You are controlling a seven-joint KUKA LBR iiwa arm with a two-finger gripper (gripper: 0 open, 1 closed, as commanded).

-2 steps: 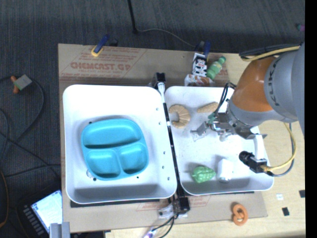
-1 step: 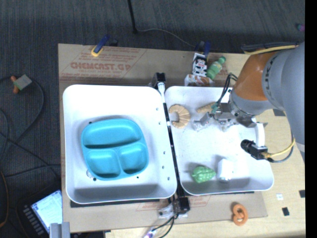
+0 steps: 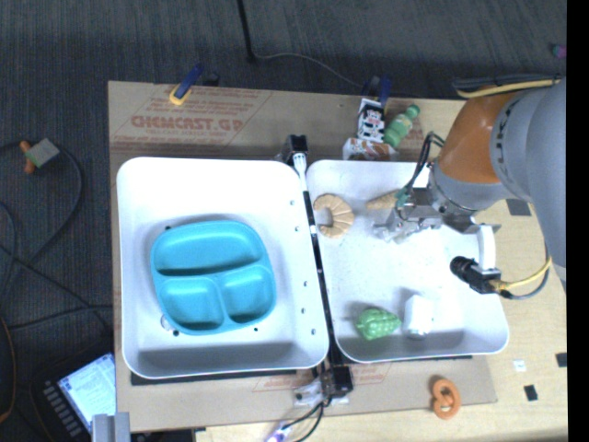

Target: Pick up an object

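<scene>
While the grey arm reaches over the right white bin (image 3: 488, 339), its metal gripper (image 3: 402, 226) hangs near the far edge, finger spacing indiscernible. Nearby lie a tan ridged shell-shaped object (image 3: 332, 215), a green lumpy toy (image 3: 377, 322) and a white cylinder (image 3: 420, 314) by the near edge.

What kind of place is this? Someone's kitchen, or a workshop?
Most likely a robotics lab or test bench, not a kitchen. A grey and orange robot arm reaches over two white bins set on a cardboard-topped bench, cables trail over the dark carpet, and the bins hold toy-like items such as a blue divided tray.
</scene>
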